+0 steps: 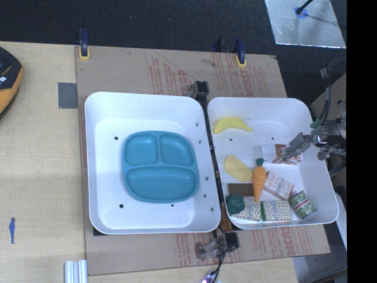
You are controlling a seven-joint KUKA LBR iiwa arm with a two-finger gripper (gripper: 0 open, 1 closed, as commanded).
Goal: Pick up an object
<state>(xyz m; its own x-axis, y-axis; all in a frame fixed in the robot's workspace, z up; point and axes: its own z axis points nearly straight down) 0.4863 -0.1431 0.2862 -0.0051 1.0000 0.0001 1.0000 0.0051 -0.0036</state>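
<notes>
Toys are lying in the right bin (306, 108): banana (231, 124), carrot (259, 182), small boxes. End effector (293, 150) is hanging over its right side; its grip cannot be told.

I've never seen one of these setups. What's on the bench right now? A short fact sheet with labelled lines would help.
left bin: holds a blue divided plate
right bin: holds the small items
yellow items: banana near the top, a yellow piece below it
orange item: carrot, middle of the bin
green items: round dark green thing, small green packet
boxes: several small packets along the bottom edge
gripper: over the right bin's right side, above a small packet
</notes>
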